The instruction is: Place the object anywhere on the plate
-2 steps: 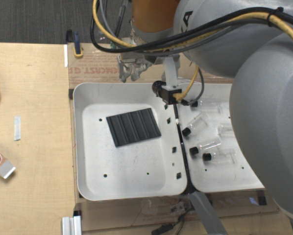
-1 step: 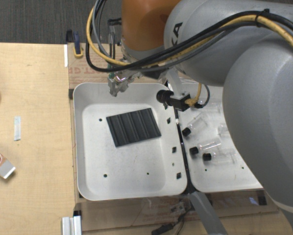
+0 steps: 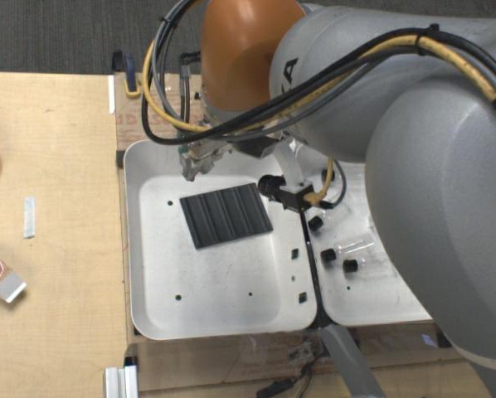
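Black ridged slab (image 3: 226,215) lies just below gripper (image 3: 196,166).

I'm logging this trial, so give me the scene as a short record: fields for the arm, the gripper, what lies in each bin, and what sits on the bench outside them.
arm: grey KUKA arm, orange band, reaching in from the right over the bins
gripper: gripper over the left bin's far edge; finger state unclear
left bin: left bin holds a dark ribbed rectangular pad
right bin: right bin holds small black pieces
bench: wooden bench bears a small grey strip
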